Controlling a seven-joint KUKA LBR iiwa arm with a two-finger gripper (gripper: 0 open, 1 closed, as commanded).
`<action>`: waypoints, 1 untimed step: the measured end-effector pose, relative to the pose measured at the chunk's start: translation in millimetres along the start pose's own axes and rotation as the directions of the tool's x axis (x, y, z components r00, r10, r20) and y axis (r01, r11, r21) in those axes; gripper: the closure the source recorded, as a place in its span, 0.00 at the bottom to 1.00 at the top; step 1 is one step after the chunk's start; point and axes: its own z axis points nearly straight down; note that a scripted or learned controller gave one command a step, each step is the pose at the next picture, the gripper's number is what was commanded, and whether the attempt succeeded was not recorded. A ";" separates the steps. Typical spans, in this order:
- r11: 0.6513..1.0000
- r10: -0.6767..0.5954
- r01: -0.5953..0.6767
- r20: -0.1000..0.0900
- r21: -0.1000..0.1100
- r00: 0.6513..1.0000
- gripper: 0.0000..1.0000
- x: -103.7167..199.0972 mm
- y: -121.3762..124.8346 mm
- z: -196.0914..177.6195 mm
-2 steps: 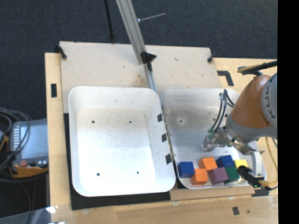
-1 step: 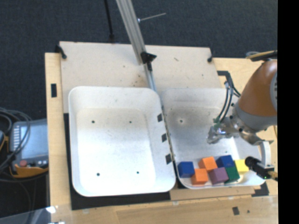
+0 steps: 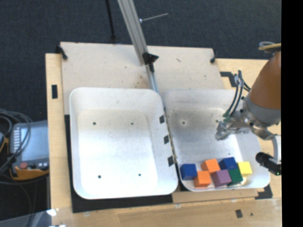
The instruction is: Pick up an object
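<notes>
1. The arm (image 3: 266, 91) comes in from the right and hangs over the right bin (image 3: 199, 103).
2. The gripper (image 3: 222, 132) is over the bare middle part of this bin, above and a little left of the blocks. It points down and to the left.
3. I cannot tell how the gripper is set, because it is small and blurred here. Nothing is seen held in it.
4. The blocks lie close together at the front of the right bin, apart from the gripper.
5. In the back row, from left to right: a blue block (image 3: 188, 170), an orange block (image 3: 211, 164), a second blue block (image 3: 229, 163) and a yellow block (image 3: 245, 168).
6. In the front row: a second orange block (image 3: 203, 178), a purple block (image 3: 220, 177) and a green block (image 3: 236, 176).
7. The left bin (image 3: 118, 141) stands just beside the right bin.
8. A metal rail (image 3: 132, 25) runs at a slant from the top of the view down to the gap between the bins.
</notes>
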 end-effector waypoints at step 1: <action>1.000 -0.004 0.005 -0.004 0.005 1.000 1.00 63.0 -4.1 -5.2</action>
